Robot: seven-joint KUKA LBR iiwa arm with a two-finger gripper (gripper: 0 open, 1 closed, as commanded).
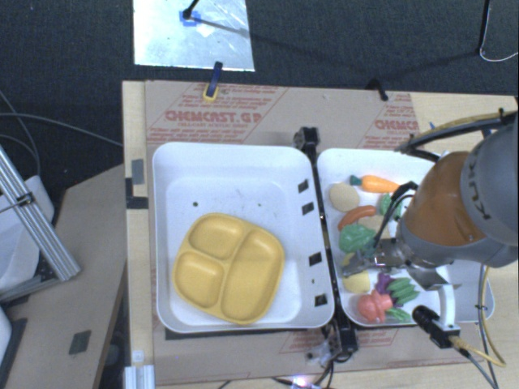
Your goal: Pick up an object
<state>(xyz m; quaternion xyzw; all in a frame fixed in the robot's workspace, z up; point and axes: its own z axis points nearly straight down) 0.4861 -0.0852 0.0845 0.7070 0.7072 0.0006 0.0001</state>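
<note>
my jaws (375, 259) low in right bin (336, 168), can't tell if apart or together, over small plastic toy foods: orange carrot (378, 183), green leafy piece (355, 237), pink-red piece (374, 306)

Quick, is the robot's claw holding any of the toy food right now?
Gripper: down among the toy food in the right bin; whether it is open, shut or holding anything cannot be told.
</note>
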